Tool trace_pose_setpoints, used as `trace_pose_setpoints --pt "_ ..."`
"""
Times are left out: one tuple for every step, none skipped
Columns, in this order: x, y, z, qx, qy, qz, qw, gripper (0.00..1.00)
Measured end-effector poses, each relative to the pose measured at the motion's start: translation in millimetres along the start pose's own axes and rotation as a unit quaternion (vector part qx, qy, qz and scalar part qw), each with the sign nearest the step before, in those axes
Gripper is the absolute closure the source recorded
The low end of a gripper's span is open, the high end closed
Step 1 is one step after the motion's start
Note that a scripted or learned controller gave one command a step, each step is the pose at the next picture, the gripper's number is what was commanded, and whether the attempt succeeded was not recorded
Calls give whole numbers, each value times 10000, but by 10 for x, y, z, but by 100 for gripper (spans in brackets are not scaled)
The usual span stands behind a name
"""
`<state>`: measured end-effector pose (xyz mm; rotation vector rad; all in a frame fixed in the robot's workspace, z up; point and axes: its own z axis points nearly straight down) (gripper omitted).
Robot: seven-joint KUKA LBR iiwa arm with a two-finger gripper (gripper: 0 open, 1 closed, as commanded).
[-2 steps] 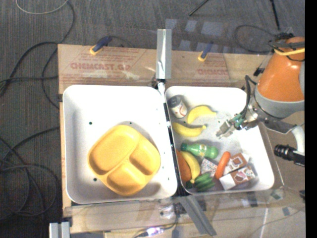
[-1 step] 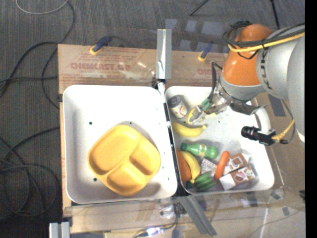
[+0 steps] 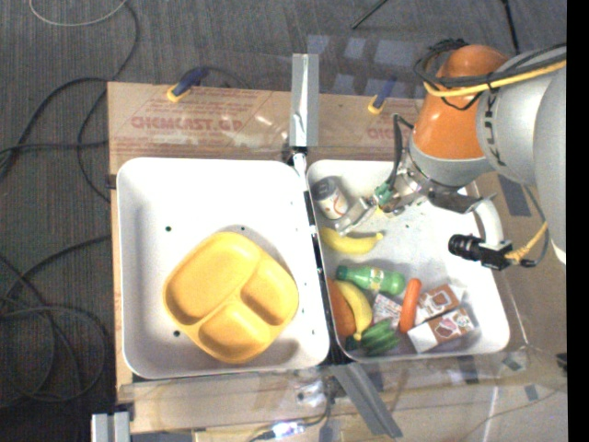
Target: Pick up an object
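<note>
The right bin (image 3: 488, 274) holds a pile of toy food. A small silver can (image 3: 325, 194) lies at its back left, with a yellow banana (image 3: 351, 240) just in front of it. Nearer the front are a green bottle (image 3: 373, 279), a second banana (image 3: 357, 307), an orange-red carrot (image 3: 409, 304), a dark green vegetable (image 3: 377, 339) and two small brown and white boxes (image 3: 444, 316). My gripper (image 3: 390, 195) hangs low over the back of this bin, just right of the can and above the first banana. I see nothing held in it.
The left bin (image 3: 147, 201) holds a yellow divided plate (image 3: 230, 295). A metal divider (image 3: 300, 99) stands between the bins at the back. The grey arm with its orange band (image 3: 460, 90) reaches in from the upper right. A black fitting (image 3: 469, 245) sticks out over the right bin.
</note>
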<state>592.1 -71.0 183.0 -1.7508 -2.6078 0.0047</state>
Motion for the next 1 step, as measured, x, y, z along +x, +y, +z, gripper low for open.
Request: trace_pose_setpoints --pt "-245 -310 938 -56 -26 -567 9984 0"
